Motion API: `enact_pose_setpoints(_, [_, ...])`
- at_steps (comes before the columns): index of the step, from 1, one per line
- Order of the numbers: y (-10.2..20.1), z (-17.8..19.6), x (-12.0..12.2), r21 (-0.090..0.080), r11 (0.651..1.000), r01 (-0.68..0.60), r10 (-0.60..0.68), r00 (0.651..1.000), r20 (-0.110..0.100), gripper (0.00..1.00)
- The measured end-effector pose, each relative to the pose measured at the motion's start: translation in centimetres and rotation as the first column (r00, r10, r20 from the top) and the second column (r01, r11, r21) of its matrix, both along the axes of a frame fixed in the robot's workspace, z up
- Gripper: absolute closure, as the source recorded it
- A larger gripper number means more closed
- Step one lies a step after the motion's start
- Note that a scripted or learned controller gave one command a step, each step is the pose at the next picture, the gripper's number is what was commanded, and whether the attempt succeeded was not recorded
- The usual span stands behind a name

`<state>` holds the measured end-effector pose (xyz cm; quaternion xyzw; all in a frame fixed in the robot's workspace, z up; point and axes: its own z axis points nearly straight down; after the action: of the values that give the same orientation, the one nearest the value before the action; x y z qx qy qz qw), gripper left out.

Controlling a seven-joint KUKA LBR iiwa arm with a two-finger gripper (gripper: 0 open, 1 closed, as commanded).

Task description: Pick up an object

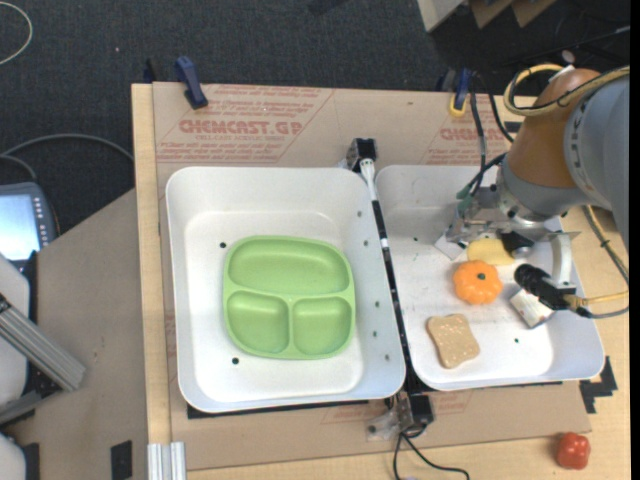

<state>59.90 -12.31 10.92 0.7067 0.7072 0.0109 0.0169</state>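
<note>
Over the right bin point(420, 193), in the camera view, the arm point(550, 148) reached in from the right and its end effector point(478, 230) hung low at the far half of that bin. Just beneath and in front of it lay a pale yellow piece point(488, 251), partly covered by the wrist, so whether the end effector touched it could not be made out. Whether the end effector was spread or pressed together I could not tell either; nothing showed as pinched in it. A small orange pumpkin point(477, 282) sat just beside the yellow piece on the near side, and a slice of toast point(453, 340) lay nearer the front rim, apart from both. The left bin point(200, 208) held a green plate point(290, 296) with three compartments, all bare. A red thing point(571, 450) sat on the tabletop point(300, 108) outside the bins, at the near right corner.

By my reading, the step in hand was the approach to a grasp, with the yellow piece the likeliest target and nothing lifted yet. The next move would call for a firm close around that piece and a straight lift, kept clear of the pumpkin so close alongside
</note>
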Motion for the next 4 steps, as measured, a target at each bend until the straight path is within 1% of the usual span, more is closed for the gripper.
enact_pose_setpoints(1, [0.0, 1.2, 0.3, -0.003, 1.000, -0.003, 0.003, 1.000, 0.006, 1.00])
enact_pose_setpoints(2, [5.2, 8.0, -1.9, 0.010, 1.000, -0.005, 0.005, 0.999, -0.034, 1.00])
enact_pose_setpoints(3, [17.3, 7.5, -7.4, 0.015, 1.000, -0.011, 0.012, 0.999, -0.045, 1.00])
enact_pose_setpoints(4, [25.0, 12.2, -8.0, 0.014, 1.000, -0.009, 0.010, 0.999, -0.035, 1.00])
